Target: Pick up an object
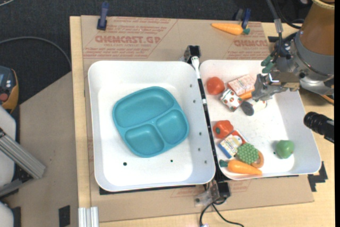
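An orange plastic carrot (245, 167) lies at the near edge of the right white bin (297, 135), touching a green bumpy toy fruit on an orange base (248, 154). Just beside them sit a small printed food packet (231, 144) and a red toy pepper (222, 128). A green round toy (284, 149) rests alone toward the bin's right side.

My claw (261, 94) hangs low over the far half of this bin. Whether it is released or clenched I cannot tell. A white dice-like cube with red marks (229, 99), a pink and white printed box (241, 84) and a red toy tomato (214, 85) sit just to its left, near a dark small object (247, 109).

The left white bin (101, 114) holds a teal plastic divided plate (150, 121). A second orange carrot (227, 28) lies on the desk (138, 37) beyond the bins.
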